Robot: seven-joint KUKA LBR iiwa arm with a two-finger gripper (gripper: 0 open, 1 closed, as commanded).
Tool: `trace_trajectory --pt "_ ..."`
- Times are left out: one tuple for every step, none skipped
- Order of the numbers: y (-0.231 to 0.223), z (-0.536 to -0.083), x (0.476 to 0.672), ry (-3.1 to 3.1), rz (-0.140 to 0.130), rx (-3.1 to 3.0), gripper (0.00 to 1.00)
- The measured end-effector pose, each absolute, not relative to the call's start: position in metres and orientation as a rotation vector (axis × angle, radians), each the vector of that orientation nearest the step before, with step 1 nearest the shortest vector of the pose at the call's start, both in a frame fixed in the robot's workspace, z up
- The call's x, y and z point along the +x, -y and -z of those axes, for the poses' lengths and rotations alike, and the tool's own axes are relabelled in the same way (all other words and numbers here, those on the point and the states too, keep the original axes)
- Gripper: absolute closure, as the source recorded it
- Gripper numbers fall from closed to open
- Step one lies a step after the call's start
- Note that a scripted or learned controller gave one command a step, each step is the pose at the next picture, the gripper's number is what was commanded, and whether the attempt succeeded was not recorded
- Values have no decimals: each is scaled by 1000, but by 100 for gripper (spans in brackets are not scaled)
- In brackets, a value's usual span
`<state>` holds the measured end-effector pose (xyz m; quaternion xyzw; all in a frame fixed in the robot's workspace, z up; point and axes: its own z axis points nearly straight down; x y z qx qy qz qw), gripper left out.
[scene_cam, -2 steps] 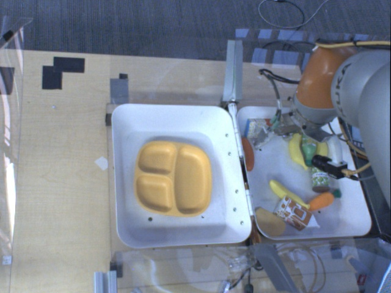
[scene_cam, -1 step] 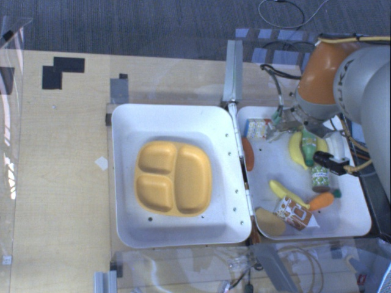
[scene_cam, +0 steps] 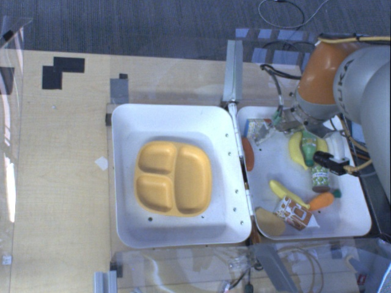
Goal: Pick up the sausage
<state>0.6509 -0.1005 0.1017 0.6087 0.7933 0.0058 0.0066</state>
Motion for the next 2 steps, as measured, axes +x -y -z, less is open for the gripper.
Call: trace_trajectory --pt "93 -87 662 -2264 11 2180 0" --pt "90 -101 666 -2262 -5 2171 100"
